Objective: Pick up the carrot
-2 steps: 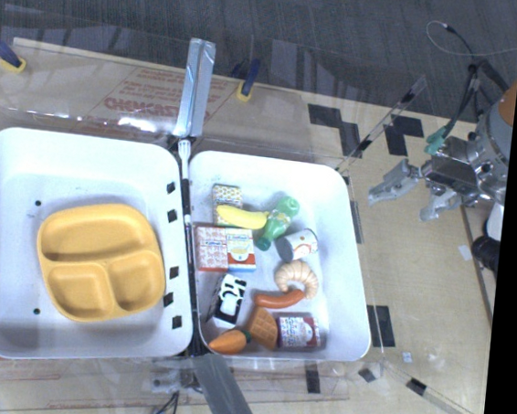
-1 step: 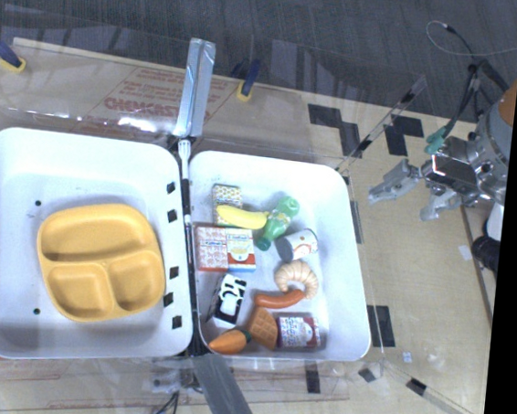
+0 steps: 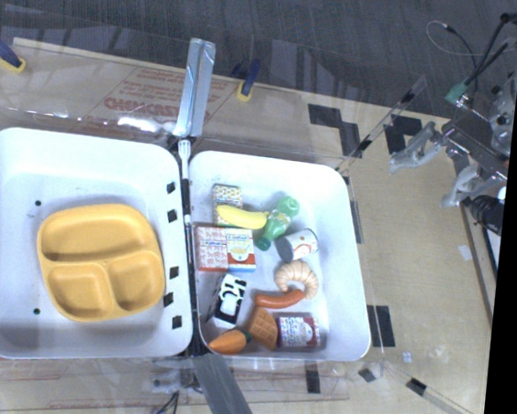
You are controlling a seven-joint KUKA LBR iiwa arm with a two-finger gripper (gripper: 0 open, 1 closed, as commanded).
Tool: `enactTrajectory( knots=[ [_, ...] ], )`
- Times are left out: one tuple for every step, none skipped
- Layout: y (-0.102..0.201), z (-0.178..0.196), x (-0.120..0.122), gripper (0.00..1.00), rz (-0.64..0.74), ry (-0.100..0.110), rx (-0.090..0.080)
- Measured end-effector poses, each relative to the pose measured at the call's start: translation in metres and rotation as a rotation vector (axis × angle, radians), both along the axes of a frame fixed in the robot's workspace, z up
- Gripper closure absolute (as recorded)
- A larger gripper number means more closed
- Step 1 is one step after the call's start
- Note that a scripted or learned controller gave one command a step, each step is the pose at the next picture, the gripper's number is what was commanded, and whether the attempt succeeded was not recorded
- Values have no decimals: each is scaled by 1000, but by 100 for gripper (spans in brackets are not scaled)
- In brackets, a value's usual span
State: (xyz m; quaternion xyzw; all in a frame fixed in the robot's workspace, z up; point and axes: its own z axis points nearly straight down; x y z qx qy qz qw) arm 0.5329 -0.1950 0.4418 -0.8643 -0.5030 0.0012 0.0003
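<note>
Carrot (image 3: 229, 341): small orange toy at near edge of right bin (image 3: 350, 257), just left of brown waffle piece (image 3: 262, 329), below black-white carton (image 3: 227, 301). Likely light, rigid, smooth plastic; pinch across thick middle. Gripper (image 3: 409, 155) well beyond bin's far right corner; spread or pressed together: cannot tell.

The gripper (image 3: 409, 153) sits at the upper right, reaching leftward from the arm (image 3: 485, 147); its pose looks roughly level, though the view there is cluttered.
</note>
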Motion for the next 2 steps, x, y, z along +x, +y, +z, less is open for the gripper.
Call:
enactTrajectory(
  knots=[
    [-4,-65,-51,0,-357,4,1],
    [-10,1,-56,0,52,-1,1]
  ],
)
